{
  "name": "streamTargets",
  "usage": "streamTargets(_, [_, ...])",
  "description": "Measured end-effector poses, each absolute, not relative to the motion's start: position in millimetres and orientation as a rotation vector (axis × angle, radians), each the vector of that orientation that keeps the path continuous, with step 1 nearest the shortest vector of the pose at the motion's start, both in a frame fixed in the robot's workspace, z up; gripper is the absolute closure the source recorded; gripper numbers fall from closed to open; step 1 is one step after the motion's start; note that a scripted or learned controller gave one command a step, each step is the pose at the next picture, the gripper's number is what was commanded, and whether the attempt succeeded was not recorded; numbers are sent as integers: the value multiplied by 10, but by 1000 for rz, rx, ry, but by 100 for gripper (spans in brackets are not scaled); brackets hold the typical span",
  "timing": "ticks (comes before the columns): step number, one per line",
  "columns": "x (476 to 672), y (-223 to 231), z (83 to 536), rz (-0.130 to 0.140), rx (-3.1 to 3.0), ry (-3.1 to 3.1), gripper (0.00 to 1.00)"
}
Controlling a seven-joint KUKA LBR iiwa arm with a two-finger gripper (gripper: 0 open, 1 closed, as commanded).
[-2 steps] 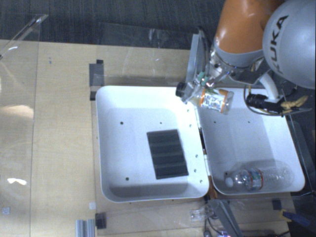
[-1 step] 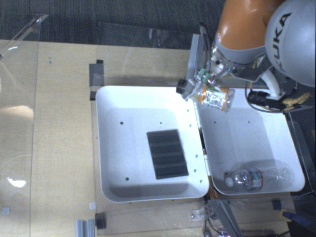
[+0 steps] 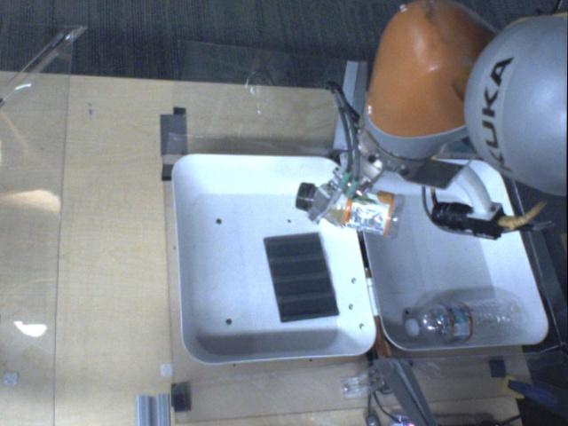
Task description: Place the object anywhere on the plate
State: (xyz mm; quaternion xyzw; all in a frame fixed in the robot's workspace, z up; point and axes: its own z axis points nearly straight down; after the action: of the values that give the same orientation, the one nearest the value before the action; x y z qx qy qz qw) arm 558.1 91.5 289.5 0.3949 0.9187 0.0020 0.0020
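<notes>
On the arm (image 3: 497, 96) at the far right, grey letters read "KUKA" beside its orange band. Below it the jaws (image 3: 342, 193) hold a small bottle (image 3: 359, 213), lying almost level, with an orange and white label whose print is too small to read and a grey cap pointing left. The bottle hangs over the far right edge of the left bin (image 3: 204, 264), above the seam between bins. A dark ribbed plate (image 3: 301, 278) lies flat in that bin, nearer. A clear plastic bottle (image 3: 457, 320) rests in the right bin (image 3: 532, 318) on the desk (image 3: 89, 238).

Arm (image 3: 497, 87) cut off at the right edge, pincer (image 3: 342, 193) fingers too small to tell, right bin (image 3: 497, 335) partly hidden beneath the arm
</notes>
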Motion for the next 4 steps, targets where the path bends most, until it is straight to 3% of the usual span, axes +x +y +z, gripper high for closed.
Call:
streamTargets(1, [5869, 130, 2523, 4, 941, 2992, 100])
streamTargets(2, [5544, 246, 1845, 5, 1181, 2908, 100])
streamTargets(3, [6197, -132, 2105, 6, 866, 3011, 100])
streamTargets(4, [5956, 232, 2415, 6, 564, 3083, 100])
